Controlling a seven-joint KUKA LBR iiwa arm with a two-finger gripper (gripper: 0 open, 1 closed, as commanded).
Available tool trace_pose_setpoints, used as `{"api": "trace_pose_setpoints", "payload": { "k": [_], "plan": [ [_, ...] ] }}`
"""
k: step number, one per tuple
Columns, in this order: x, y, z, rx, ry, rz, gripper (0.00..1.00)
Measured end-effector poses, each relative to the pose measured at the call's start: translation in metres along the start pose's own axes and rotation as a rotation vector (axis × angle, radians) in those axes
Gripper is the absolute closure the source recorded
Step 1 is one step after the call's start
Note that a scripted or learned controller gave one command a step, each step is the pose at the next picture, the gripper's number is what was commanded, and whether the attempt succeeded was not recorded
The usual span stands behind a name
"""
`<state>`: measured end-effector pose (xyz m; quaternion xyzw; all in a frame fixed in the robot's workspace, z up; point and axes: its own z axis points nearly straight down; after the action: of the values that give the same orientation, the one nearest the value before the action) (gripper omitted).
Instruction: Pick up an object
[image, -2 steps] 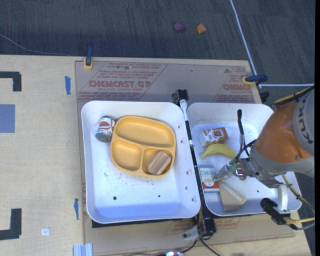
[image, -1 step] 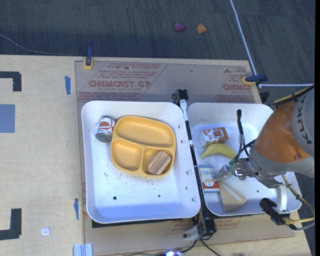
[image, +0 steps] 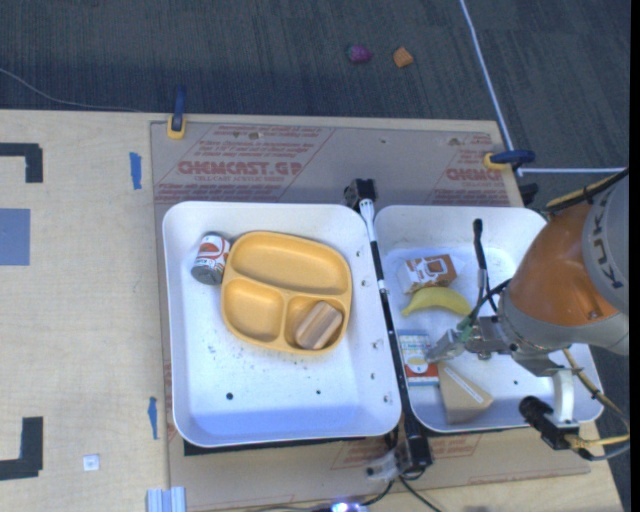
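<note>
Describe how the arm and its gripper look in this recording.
The arm is grey with a broad orange band above the wrist and dark lettering on the upper grey section. Thin black cables run along it. The gripper is a small metallic grey assembly at the arm's tip.

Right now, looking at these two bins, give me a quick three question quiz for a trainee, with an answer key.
1. True or false: the yellow divided tray lies in the bin nearer the arm.
2. Which thing lies just outside the tray, against its left edge? A) the banana B) the small can C) the tan block
3. Fill in: the arm's tool is over the ____ bin.

Key
1. False. The tray is in the left bin, the one farther from the arm.
2. B. The can rests in the left bin beside the tray.
3. Right. The tool is above the things there, near the banana.
</note>
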<state>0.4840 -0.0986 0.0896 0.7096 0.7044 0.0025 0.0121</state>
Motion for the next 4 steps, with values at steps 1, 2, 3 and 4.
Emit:
{"api": "trace_pose_setpoints", "payload": {
  "k": [1, 2, 3, 4],
  "plan": [
    [0.0004, 0.0000, 0.0001, 0.000, 0.000, 0.000, 0.00],
    [0.0007, -0.0001, 0.0001, 0.000, -0.001, 0.000, 0.00],
    [-0.0004, 0.0000, 0.0000, 0.000, 0.002, -0.002, 0.00],
    [-0.0001, 0.0000, 0.0000, 0.000, 0.002, -0.001, 0.00]
  ]
}}
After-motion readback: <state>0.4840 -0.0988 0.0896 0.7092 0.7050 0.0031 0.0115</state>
